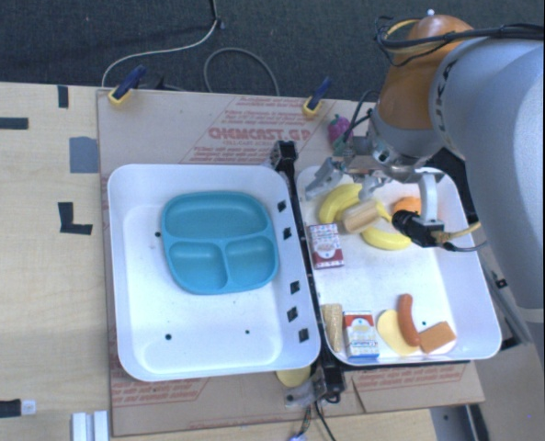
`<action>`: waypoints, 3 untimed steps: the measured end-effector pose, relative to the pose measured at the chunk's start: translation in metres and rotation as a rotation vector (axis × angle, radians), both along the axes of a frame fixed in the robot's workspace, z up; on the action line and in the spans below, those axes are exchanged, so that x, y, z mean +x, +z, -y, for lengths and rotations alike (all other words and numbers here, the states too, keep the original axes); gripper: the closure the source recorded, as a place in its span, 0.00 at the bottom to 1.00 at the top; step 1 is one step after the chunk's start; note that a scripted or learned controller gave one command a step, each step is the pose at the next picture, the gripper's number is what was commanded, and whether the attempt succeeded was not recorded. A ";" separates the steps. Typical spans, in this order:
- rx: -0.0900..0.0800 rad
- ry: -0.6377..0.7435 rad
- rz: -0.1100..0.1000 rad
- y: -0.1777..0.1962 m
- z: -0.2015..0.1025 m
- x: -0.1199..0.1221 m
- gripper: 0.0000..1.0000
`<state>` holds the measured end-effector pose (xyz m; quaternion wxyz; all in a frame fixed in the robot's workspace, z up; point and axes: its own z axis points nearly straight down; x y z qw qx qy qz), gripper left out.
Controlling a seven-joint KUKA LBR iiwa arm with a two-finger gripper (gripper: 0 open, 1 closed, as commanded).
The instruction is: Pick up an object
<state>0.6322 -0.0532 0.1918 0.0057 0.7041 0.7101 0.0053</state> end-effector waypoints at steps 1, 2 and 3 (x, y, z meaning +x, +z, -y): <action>-0.002 -0.011 -0.020 -0.053 0.049 -0.002 0.00; 0.000 -0.011 -0.039 -0.104 0.062 0.034 0.00; -0.011 -0.015 -0.031 -0.101 0.054 0.034 0.00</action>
